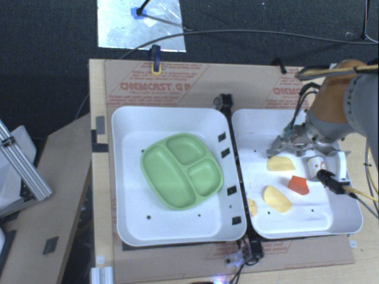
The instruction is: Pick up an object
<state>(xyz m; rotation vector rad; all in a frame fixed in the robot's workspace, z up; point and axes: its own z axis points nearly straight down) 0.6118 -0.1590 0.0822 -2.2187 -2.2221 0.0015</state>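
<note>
i'm the gripper [288,142] over the right bin [343,220], just above a yellow piece [280,164]; can't tell my jaw state; best to centre over it w/ a straight drop, clear of the orange piece [298,185].

Two shallow white bins sit side by side on the desk [177,78]. The left bin [127,176] holds a green divided plate [180,170], well apart from the fingers. Over the right bin [343,218] the gripper [283,144] hangs low on the grey arm [349,105]. A pale yellow piece [280,164] lies just below the fingers, an orange-red piece [298,185] a little farther on, and a second yellow piece [276,199] beyond that. A small yellow bit [253,206] lies by the bin's left wall.
</note>
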